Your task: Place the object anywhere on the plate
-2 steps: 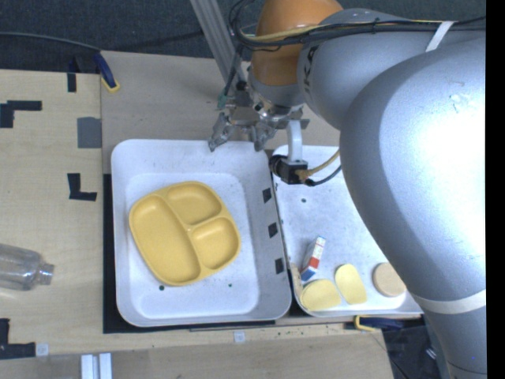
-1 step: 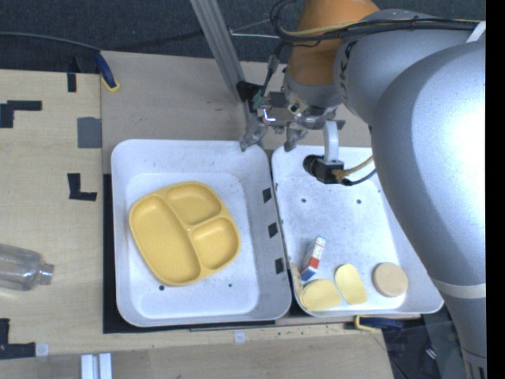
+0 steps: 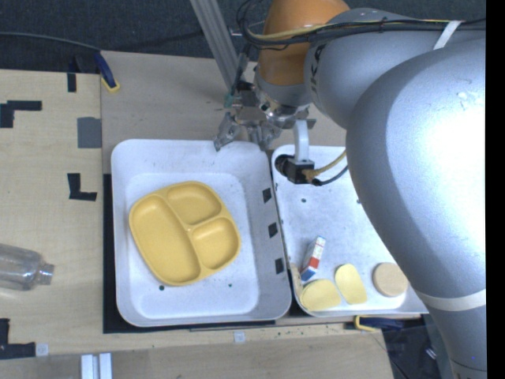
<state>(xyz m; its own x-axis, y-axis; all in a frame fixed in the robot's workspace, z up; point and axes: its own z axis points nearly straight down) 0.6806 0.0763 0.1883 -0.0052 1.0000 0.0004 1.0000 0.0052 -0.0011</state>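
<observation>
Worktop (image 3: 158,101): pale tan wooden surface with black tape marks along its left part. Bearing, side by side and touching: left shallow white plastic bin (image 3: 126,212); right shallow white plastic bin (image 3: 347,212). Clear plastic bottle (image 3: 20,268), lying on its side at the left edge.

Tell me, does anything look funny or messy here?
Yes. A clear plastic bottle lies tipped on its side on the bench, left of both bins. The yellow three-compartment plate sits crooked in the left white bin.

plate (image 3: 184,231) in left bin (image 3: 134,160)
</observation>
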